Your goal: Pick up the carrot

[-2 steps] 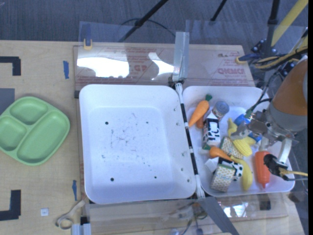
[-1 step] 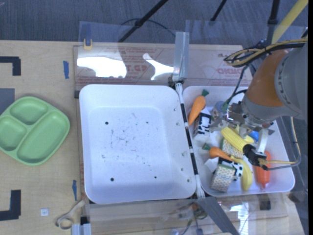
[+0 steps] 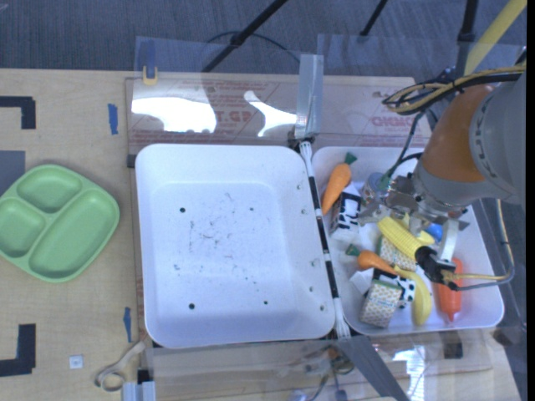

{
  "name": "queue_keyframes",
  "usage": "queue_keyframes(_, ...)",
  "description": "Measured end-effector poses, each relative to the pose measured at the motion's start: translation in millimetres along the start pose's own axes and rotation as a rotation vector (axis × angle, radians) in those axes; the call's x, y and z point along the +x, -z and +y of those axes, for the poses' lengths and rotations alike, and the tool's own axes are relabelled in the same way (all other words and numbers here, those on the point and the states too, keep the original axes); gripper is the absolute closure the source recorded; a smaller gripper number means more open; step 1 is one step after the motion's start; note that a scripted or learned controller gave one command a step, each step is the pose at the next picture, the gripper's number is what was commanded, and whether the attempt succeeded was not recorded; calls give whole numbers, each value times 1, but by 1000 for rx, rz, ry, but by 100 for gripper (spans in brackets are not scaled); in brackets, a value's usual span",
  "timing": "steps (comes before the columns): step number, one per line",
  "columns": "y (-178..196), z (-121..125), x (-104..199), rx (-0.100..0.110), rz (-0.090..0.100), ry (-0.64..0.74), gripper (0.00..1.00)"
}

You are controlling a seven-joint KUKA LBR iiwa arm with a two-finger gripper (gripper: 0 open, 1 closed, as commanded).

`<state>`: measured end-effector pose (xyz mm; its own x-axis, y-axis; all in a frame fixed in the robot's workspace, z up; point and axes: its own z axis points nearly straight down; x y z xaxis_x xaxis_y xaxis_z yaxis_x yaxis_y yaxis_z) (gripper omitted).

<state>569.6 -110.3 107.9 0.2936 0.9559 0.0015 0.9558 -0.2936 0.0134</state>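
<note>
Pickup not done yet: carrot [image 3: 336, 185] is lying at the upper left of the right bin [image 3: 485, 307] near the divider, w/ the tool [image 3: 414, 215] hovering just beside it over the clutter, can't tell if open or closed, so approach & grasp are remaining.

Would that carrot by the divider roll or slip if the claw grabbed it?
The carrot looks smooth and tapered, so it may slip from a pinch. Its round body would probably roll if nudged. It looks like a stiff toy and is likely light.
</note>
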Motion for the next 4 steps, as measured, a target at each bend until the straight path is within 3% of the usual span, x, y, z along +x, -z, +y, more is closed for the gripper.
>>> queue_keyframes(1,62,65,-1,12,-1,55,0)
queue_keyframes(2,18,56,34,12,-2,200,0)
queue_keyframes(3,-20,93,35,6,0,171,0)
queue_keyframes(4,-21,9,23,9,2,319,0)
